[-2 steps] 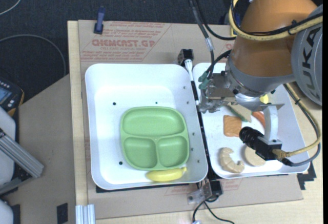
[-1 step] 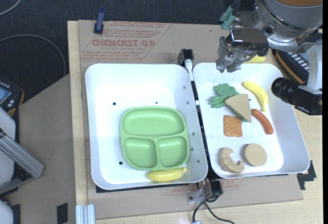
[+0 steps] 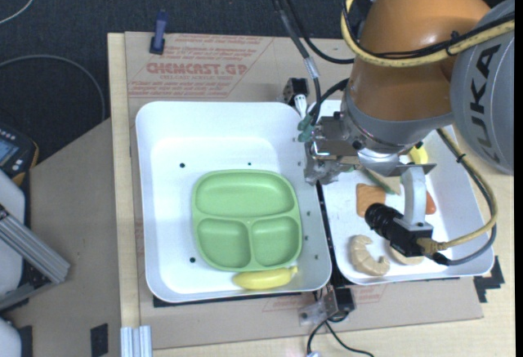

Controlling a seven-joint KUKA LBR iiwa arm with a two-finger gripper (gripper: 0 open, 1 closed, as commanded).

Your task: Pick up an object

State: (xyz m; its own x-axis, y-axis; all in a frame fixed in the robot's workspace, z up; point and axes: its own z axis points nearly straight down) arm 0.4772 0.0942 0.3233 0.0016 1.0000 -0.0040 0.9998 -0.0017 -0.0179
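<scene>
1. Because the arm's point(image 3: 409, 45) wide wrist covers the gripper point(image 3: 328, 158) from above, you cannot tell whether it is open or closed, and no object is seen held in it.
2. The gripper hangs over the inner wall between the two bins, so I judge the pick is not yet done.
3. The objects to choose from lie apart:
   - In the left bin point(image 3: 163, 184) are a green divided plate point(image 3: 245, 218) and a yellow banana point(image 3: 263, 278) touching its near edge.
   - In the right bin point(image 3: 467, 184) are an orange piece point(image 3: 369, 197) and what is perhaps a toy croissant point(image 3: 368, 256).
4. The brown sheet point(image 3: 196, 68) under the bins reads "CHEMCAST GP". The smaller lines below it are too blurred to read. On the grey arm you see the letters "KU".
</scene>
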